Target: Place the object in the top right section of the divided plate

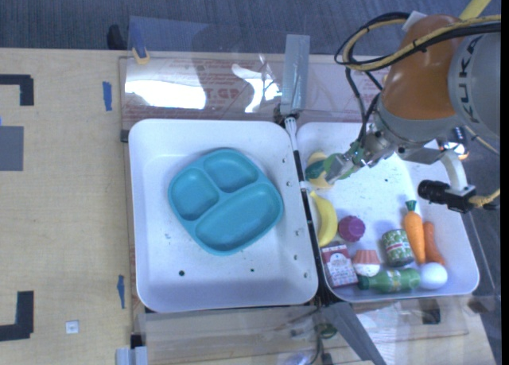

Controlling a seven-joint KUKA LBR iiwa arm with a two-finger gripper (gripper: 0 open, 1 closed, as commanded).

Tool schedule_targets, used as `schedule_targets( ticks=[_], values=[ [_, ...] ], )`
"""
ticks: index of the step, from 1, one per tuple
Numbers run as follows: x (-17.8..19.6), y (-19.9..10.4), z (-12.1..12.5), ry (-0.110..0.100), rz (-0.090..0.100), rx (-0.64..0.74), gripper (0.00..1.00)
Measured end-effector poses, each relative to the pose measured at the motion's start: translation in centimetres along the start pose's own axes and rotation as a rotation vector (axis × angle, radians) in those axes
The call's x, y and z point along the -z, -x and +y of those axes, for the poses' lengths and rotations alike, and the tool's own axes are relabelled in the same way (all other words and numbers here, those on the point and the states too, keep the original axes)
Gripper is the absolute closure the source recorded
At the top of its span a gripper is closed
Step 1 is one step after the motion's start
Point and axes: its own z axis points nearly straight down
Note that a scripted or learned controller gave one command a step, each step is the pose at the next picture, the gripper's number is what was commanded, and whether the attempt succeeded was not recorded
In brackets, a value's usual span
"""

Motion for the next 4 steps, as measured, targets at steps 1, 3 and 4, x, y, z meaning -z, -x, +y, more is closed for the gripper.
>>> schedule_targets(
  ticks=[1, 3, 4],
  values=[
    [-0.1, -6.1, 4.6, -0.002, 0.002, 0.229, 1.0],
    [1.0, -5.9, 4.8, 0.004, -0.002, 0.227, 1.0],
    [2.4, -17.2, 2.0, -0.003, 0.007, 0.228, 1.0]
  ],
)
